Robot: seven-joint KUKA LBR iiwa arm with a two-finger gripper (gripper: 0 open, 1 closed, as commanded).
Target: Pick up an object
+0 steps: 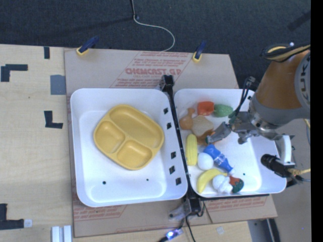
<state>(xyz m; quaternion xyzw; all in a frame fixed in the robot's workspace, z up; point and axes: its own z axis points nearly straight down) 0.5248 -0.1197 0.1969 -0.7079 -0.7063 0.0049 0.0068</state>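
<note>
Reaching in from the right, the grey arm (282, 92) with its orange band hangs over the right bin (252, 183), its hand (222, 131) low above the toys heaped along that bin's left side. Whether the hand is open or closed cannot be told, and nothing can be seen gripped in it. Just left of the hand lie a tan piece (202, 125) and a brown one (186, 120); above them sit an orange-red toy (205, 107) and a green one (222, 110). Below the hand a blue bottle (218, 157) lies tilted, touching a white ball (205, 161), with a yellow corn cob (191, 149) beside the divider. Nearer the front edge rest a banana (208, 178), a second white piece (220, 183) and a small red-and-green toy (236, 184). The left bin (81, 150) carries a yellow divided plate (128, 136), well apart from the hand. Both bins stand on cardboard (146, 67) on the counter (30, 150)
</note>
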